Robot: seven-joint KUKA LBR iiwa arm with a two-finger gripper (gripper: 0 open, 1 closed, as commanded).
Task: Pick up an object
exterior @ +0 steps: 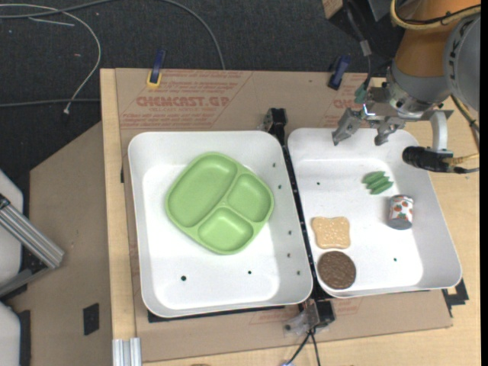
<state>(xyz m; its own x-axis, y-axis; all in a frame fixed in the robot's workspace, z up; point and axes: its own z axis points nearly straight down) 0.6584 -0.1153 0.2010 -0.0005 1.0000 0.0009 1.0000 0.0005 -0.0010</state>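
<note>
1. Nearest, at the front of the right bin point(435, 273), a dark brown round patty point(336, 269) is lying flat, with a tan slice of toast point(331, 232) just behind it, almost touching; both look like matte toy food, thin and low, which I judge would be awkward to pinch from above.
2. Slightly further back and to the right, a small grey can point(399, 211) with a printed label is sitting apart from the others, and a green pea pod point(377, 181) (ridged, a little glossy) is lying beyond it. Any of these four could serve as the object to pick up, and all are resting loose on the smooth white floor of the bin.
3. Across in the left bin point(145, 227), a pale green divided plate point(219, 202) is lying turned at an angle, its three compartments holding nothing, probably waiting as a target.
4. Both bins are sitting on a cardboard sheet point(183, 97) clipped to the desk, likely to keep them from sliding.
5. Farthest back, the gripper point(364, 130) is hovering over the rear rim of the right bin, its fingers point(340, 134) spread apart and holding nothing, well apart from the pea pod, so the grasp looks not yet begun.
</note>
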